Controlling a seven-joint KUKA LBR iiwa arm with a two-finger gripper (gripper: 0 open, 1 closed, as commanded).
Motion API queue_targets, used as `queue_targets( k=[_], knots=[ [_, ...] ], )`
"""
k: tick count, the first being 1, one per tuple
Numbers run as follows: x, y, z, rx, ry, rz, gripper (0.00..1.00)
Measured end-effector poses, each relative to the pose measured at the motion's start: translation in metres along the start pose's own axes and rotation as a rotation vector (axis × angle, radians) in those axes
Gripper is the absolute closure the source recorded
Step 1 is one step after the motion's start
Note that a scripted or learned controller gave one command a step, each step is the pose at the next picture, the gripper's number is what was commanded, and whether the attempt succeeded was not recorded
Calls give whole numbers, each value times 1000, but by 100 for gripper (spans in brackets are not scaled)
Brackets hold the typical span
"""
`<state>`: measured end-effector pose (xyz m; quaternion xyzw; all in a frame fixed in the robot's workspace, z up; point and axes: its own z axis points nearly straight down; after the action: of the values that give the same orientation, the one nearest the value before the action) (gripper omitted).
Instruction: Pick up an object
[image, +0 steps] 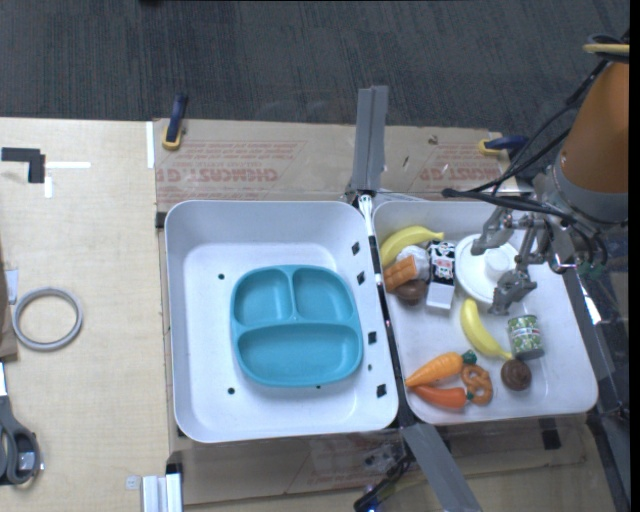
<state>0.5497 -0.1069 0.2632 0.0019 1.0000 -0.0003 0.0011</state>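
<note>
The blue tray (296, 325) sits in the left bin (190, 330). In the right bin (575, 395), a banana (481, 329) lies just below the gripper (505, 263), whose fingers are spread with nothing between them. It looks light, smooth plastic, probably slippery; pinching across its middle seems safest.

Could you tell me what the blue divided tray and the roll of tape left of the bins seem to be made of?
The blue divided tray looks like moulded plastic: uniform colour, soft sheen, rounded compartment ridges. The grey tape roll on the wooden bench seems to be matte wound tape, though that is uncertain.
</note>
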Motion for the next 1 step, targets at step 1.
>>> queue_targets(
  k=[1],
  knots=[
    [-28,-13,147,5,-26,-43,0]
  ],
)
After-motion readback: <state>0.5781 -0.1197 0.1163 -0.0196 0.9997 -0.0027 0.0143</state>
